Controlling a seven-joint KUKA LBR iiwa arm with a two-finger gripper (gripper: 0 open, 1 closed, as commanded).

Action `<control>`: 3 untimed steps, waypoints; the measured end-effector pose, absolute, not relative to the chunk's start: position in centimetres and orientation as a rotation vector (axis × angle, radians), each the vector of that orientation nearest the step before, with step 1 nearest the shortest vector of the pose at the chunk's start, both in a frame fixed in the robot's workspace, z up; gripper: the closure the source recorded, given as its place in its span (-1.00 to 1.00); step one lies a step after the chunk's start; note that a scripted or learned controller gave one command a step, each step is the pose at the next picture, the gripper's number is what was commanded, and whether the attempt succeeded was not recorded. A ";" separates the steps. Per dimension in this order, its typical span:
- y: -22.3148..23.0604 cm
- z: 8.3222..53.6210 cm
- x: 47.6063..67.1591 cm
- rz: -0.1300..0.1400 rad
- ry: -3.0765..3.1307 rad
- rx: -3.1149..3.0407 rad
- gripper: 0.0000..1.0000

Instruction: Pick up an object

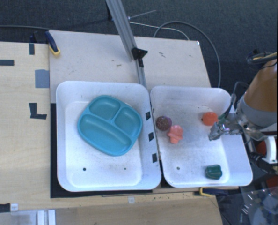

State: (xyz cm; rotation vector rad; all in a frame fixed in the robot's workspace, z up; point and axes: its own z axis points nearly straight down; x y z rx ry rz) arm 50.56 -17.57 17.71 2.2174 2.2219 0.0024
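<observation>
The gripper (pixel 217 131) is hovering over the right bin (pixel 190 177), just beside an orange-red ball (pixel 208 119) (whether its jaws are spread, I cannot tell). A pink toy (pixel 175 134), purple ball (pixel 164 123) and green object (pixel 214 171) are lying nearby.

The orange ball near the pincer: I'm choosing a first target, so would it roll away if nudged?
Probably yes. The orange ball looks round and small, so a sideways touch from the pincer could send it rolling across the right bin. It sits apart from the other items with open floor around it. It looks light, though that is a guess.
</observation>
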 end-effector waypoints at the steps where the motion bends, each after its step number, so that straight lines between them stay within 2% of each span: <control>1: -18.1 23.5 51.4 0.003 2.220 2.216 1.00; 2: -18.1 28.8 51.5 0.003 2.220 2.215 1.00; 3: -12.5 27.3 53.1 -0.001 2.231 2.215 1.00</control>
